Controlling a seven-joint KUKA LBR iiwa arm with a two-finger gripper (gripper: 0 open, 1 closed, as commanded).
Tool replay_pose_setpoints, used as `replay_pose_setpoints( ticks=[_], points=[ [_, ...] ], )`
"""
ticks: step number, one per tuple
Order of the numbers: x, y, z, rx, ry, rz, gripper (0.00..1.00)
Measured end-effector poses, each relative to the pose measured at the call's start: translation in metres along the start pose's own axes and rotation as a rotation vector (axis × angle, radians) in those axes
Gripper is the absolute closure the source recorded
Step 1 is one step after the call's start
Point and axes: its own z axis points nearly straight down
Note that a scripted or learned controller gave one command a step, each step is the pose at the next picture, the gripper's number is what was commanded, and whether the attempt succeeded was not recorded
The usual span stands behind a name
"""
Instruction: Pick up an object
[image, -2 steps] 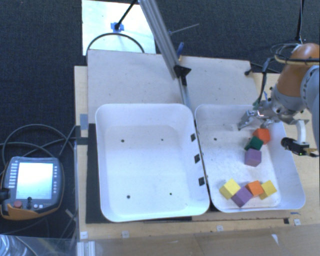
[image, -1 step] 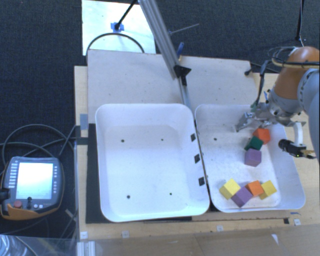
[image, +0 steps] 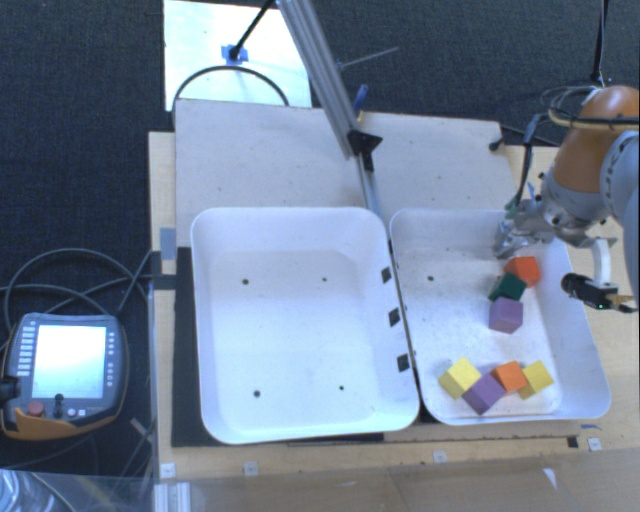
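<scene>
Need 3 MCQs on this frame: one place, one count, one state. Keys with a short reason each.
1. Which bin holds the blocks?
A. left bin
B. right bin
C. both bins

2. How many blocks are yellow?
A. one
B. two
C. four

3. How does the green block lie?
A. apart from all other blocks
B. between the orange block and a purple block
C. on the bench outside the bins

Key:
1 B: all seven lie in the right bin.
2 B: yellow blocks and sit in the front cluster.
3 B: green block sits between orange block and purple block, below the gripper.
</scene>
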Motion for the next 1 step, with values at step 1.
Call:
replay_pose_setpoints(
  ticks=[1],
  points=[
    [0.0006, 0.0033, -0.0450, -0.001, 0.001, 0.003, 1.00]
  ],
)
